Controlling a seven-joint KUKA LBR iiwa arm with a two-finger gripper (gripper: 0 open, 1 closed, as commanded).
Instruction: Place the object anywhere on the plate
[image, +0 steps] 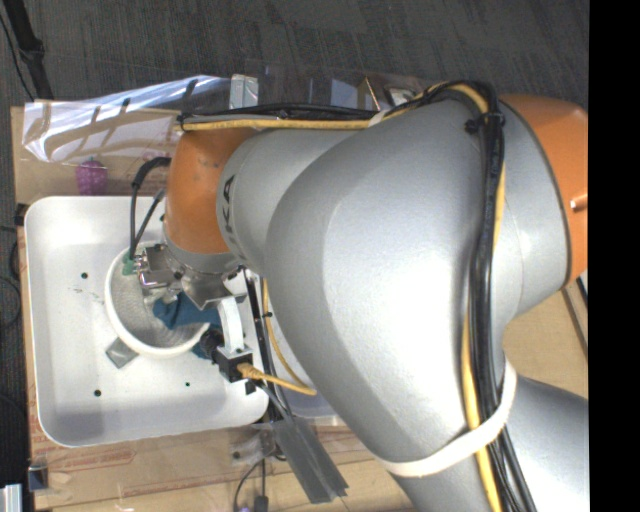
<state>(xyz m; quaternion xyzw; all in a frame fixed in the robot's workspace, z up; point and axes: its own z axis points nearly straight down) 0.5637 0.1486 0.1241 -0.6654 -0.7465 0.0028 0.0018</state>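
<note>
- Hanging over the plate (125, 322) in the left bin (60, 400), the tool (165, 285) is seen.
- A blue object (183, 313) lies on the plate.
- Tool's grip cannot be told.

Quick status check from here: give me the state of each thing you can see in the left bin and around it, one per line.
Plate: upright in the left bin, right part hidden under the arm.
Blue object: on the plate's right side, partly covered by the wrist.
Gripper: low over the plate; grasp not readable.
Grey piece: on the bin floor at the plate's lower left rim.
Left bin: flat on the bench.
Purple item: outside the bin, beyond its top left corner.
</note>
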